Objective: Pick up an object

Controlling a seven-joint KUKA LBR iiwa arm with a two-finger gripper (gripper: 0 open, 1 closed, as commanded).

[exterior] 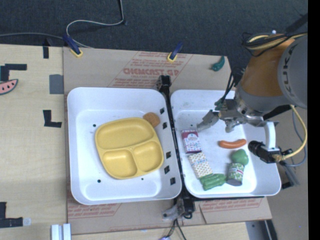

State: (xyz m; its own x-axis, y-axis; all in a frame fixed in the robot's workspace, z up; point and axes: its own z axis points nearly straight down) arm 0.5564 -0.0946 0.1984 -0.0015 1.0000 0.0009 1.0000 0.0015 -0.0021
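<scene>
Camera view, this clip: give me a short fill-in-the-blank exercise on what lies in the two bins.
1. The yellow tray lies in the ____ bin.
2. The tray has ____ compartments.
3. The sausage in the right bin is coloured ____.
4. The small can lies in the same bin as the ____.

Missing words: left; three; orange; sausage

Fixed above the tabletop (30, 134), looking down at a slant. Set far enough back to take in both shallow white plastic bins, the left bin (80, 149) and the right bin (260, 186), plus the brown cardboard sheet (145, 69) beneath and dark carpet (175, 14) beyond. Grey arm with orange band (270, 74) entering from the right.
</scene>
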